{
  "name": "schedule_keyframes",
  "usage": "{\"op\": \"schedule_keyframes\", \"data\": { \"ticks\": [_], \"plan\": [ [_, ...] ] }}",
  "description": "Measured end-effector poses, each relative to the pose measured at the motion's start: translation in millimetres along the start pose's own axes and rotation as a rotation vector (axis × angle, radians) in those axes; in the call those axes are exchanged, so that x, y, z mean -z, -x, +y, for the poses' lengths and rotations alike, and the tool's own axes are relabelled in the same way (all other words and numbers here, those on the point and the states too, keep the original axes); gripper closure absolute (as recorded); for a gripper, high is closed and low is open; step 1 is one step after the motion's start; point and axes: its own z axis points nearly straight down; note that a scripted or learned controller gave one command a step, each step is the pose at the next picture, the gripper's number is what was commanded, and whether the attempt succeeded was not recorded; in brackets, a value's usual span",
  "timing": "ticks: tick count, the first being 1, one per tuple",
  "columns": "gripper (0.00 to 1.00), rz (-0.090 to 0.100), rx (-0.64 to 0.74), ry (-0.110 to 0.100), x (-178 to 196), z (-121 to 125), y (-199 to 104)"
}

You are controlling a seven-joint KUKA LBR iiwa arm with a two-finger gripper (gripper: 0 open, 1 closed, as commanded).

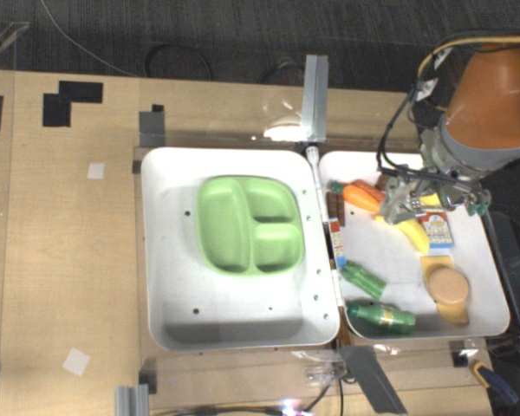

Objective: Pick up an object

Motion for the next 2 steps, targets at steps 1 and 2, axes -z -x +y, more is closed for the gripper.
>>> {"op": "schedule_keyframes", "data": {
  "ticks": [1,2],
  "plan": [
    [1.00,0.013,0.067,0.001,-33.8,-88.9,31.2],
    [0.00,0.009,0.072,0.001,-31.6,-85.7,33.4]
  ]
}}
